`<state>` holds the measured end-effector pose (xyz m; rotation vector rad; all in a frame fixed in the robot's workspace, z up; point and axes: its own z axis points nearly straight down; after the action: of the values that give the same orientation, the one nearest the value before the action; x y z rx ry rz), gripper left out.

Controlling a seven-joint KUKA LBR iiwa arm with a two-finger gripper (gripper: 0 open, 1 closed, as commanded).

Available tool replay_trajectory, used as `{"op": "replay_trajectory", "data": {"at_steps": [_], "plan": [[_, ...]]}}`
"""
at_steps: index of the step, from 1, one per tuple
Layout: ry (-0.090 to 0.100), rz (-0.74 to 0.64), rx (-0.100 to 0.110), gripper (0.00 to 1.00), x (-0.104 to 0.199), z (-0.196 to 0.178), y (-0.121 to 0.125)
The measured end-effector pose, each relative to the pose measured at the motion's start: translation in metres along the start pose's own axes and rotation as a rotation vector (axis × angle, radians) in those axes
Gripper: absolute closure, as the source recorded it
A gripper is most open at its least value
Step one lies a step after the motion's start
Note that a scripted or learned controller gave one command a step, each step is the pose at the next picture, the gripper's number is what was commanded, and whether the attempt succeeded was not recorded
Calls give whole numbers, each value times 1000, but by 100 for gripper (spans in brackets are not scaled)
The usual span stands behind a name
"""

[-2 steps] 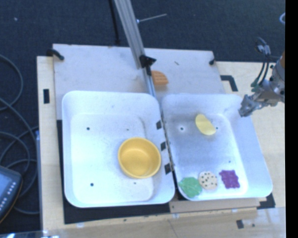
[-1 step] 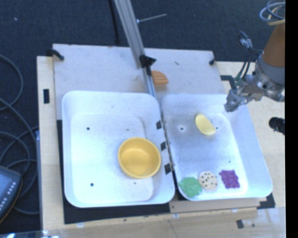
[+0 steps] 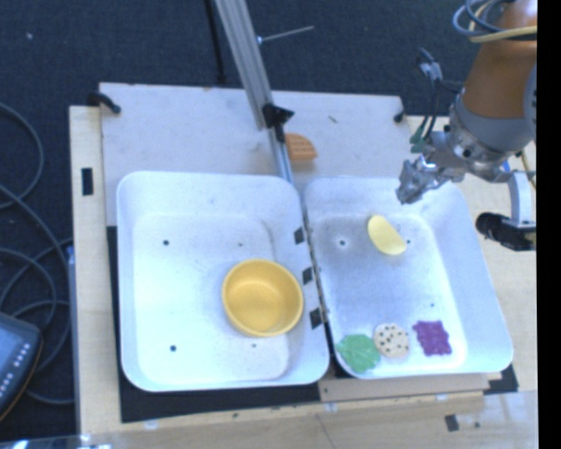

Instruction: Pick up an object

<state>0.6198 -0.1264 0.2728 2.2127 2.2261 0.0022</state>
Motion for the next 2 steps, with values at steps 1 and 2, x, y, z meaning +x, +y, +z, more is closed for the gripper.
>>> {"op": "replay_trajectory", "data": {"at_steps": [1,2], "plan": [[0,0,-1,100,49,-4,11],[0,1,1,100,93,12,33]]}}
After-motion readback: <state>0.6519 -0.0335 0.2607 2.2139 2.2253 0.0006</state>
